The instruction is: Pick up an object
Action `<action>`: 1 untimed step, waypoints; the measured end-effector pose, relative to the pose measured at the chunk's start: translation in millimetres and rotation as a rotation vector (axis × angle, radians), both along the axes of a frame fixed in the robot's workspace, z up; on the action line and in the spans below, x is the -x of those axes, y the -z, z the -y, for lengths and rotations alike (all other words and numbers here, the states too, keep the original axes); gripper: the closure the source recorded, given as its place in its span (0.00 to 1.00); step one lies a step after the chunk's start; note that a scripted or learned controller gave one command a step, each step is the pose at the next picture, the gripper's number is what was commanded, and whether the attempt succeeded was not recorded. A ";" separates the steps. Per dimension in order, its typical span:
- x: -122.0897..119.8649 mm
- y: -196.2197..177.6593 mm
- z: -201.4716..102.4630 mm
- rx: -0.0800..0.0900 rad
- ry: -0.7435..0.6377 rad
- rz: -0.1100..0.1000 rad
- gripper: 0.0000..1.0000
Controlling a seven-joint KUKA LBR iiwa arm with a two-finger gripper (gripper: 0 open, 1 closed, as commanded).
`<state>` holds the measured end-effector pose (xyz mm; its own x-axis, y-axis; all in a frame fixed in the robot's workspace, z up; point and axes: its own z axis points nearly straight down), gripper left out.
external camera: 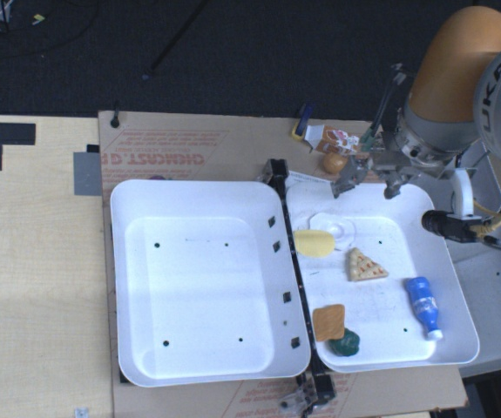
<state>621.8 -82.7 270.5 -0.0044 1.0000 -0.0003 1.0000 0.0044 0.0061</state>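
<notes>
End effector (368, 184) poised above the far rim of the right bin (446, 233), two dark fingers (344, 185) spread apart, released, with nothing between them. Carried on a grey wrist under the orange band of the arm (457, 68), reaching in from the right. Just beyond the end effector, outside the bin on the cardboard sheet (189, 146), a small brownish item with a red and white wrapper (335, 151), too blurred to name. Below and slightly left of the end effector, inside the right bin, a pale yellow rounded object (314, 244) lying against the dividing wall between the bins. Directly below the end effector and a little farther, a triangular tan wedge (365, 266) with a browned, criss-crossed top, like a slice of toast or pizza. Farther still toward the near edge, a flat orange-brown square (328, 321), touching a dark green lump (347, 344) at its lower corner. Off to the lower right of the end effector, a blue bottle (423, 304) with a white cap, lying on its side near the right wall. Well to the left, the left bin (128, 233), white and shallow, side by side with the right one. All resting on a pale wooden counter (32, 277).
</notes>
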 end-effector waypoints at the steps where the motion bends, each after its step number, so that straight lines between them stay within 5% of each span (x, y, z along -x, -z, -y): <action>1: 3.1 -6.0 1.6 -0.001 0.002 -0.009 1.00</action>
